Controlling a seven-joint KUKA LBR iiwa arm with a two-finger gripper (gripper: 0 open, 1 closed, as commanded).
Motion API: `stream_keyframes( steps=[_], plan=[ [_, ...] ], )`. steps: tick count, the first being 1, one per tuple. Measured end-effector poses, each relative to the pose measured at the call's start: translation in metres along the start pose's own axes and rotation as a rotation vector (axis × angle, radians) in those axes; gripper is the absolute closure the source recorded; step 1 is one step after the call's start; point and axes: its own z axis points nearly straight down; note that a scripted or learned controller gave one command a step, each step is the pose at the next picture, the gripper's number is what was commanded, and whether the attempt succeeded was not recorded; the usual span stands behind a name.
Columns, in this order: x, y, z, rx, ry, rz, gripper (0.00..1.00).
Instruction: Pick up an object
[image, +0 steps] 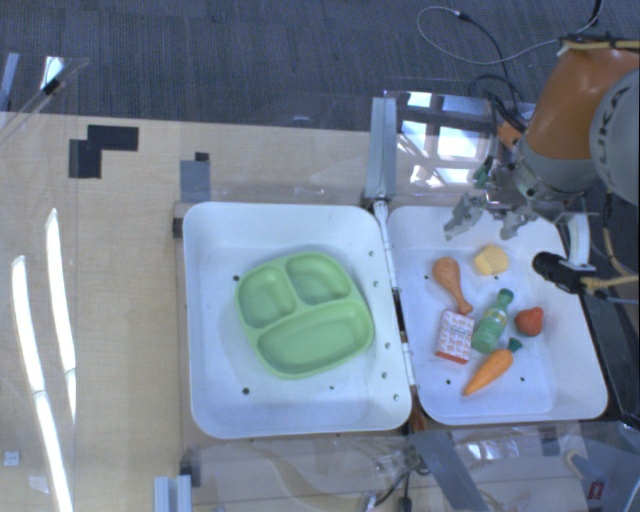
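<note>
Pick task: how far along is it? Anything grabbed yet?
Done: the arm is over the right bin, with the tool open above its far edge. In hand: nothing sits between the fingers. Left: the whole pick. The chicken drumstick, yellow piece, green bottle, red-and-white box, carrot and tomato all lie in that bin. The green divided plate sits in the left bin.

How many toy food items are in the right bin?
6: drumstick, yellow piece, green bottle, red-and-white carton, carrot, small red item. The end effector may hide more.
</note>
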Motion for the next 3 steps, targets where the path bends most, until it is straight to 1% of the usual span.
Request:
stream_keyframes(
  steps=[1,2,3],
  plan=[
    [-0.03,-0.026,0.12,-0.007,-0.002,-0.051,0.0],
    [-0.028,-0.023,0.107,-0.015,0.001,-0.051,1.0],
    [-0.001,-0.018,-0.021,-0.007,-0.002,-0.164,1.0]
  ],
)
